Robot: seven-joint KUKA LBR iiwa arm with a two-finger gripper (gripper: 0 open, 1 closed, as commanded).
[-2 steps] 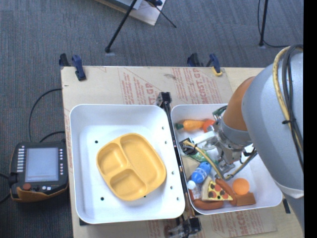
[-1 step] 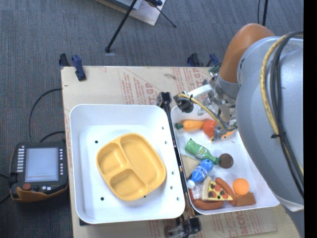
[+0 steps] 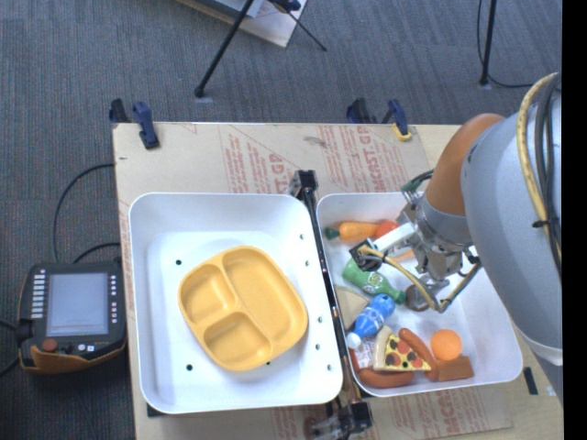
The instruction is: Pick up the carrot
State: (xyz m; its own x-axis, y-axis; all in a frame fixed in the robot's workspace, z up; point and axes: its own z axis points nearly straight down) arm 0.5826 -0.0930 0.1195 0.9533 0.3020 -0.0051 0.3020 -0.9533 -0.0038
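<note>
**Ana:** Grey carpet all round, and a board-topped bench (image 3: 229, 154) with two white bins on it. Where is the carrot (image 3: 359, 231)?

**Ben:** It lies in the right bin (image 3: 500, 360), up by the far wall and close to the divider with the left bin (image 3: 151, 337). It is flat on the floor of the bin. Nothing looks stacked on it.

**Ana:** And the gripper (image 3: 431, 282)?

**Ben:** It hangs over the middle of that same bin, under the orange band of the arm. The wrist hides its working end, so I cannot tell whether it is open or closed. I see nothing held in it.

**Ana:** So which way must it go?

**Ben:** In this view the carrot sits up and to the left of the gripper, near but clearly apart. Its long axis runs roughly left to right, with the green top toward the divider and the orange body pointing back toward the arm. I judge the grasp should close across that axis, from the near and far sides.

**Ana:** Anything in the way?

**Ben:** A green toy (image 3: 371, 280) and a blue bottle (image 3: 371, 319) lie nearer the front, just beside the gripper. The yellow plate (image 3: 243, 305) in the left bin is well clear. The far wall looks like the tighter side
</note>
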